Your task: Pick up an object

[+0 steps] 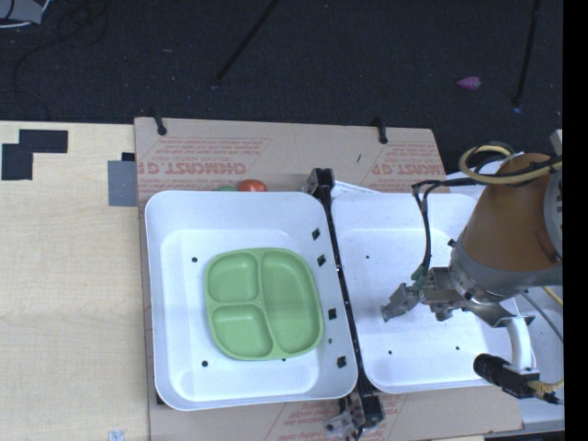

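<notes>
Pale wooden bench [64, 292], glossy white bins [175, 228], green three-compartment plate [264, 303], tool [402, 303] grip unclear

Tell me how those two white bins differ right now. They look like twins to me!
The left bin has a green divided plate lying in it, while the right bin shows only white floor where it is visible. The arm reaches over the right bin, its tool hanging above that floor; nothing reaches over the left bin. What they share: both are shallow, white, with rounded corners, set side by side.
</notes>
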Motion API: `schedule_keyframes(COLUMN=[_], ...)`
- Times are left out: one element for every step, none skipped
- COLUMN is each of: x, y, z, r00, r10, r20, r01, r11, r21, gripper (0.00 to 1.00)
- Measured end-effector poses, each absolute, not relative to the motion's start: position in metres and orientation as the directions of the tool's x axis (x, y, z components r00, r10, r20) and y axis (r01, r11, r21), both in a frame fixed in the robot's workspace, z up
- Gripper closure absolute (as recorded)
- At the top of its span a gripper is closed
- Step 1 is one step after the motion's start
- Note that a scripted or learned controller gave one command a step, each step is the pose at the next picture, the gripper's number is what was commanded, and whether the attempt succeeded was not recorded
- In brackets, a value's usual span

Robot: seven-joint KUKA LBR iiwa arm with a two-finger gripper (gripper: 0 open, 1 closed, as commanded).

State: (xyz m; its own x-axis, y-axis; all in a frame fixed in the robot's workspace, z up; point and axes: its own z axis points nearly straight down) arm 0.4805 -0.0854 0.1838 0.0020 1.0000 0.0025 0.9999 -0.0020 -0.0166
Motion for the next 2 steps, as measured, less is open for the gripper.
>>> schedule_keyframes(x=[0.483,0.486], y=[-0.086,-0.087], z=[0.19,0.126], r00=[0.0,0.0], r10=[1.0,1.0], r20=[0.001,0.002], r01=[1.0,1.0], r11=[0.0,0.0], r21=[-0.005,-0.01], gripper=[0.0,0.0])
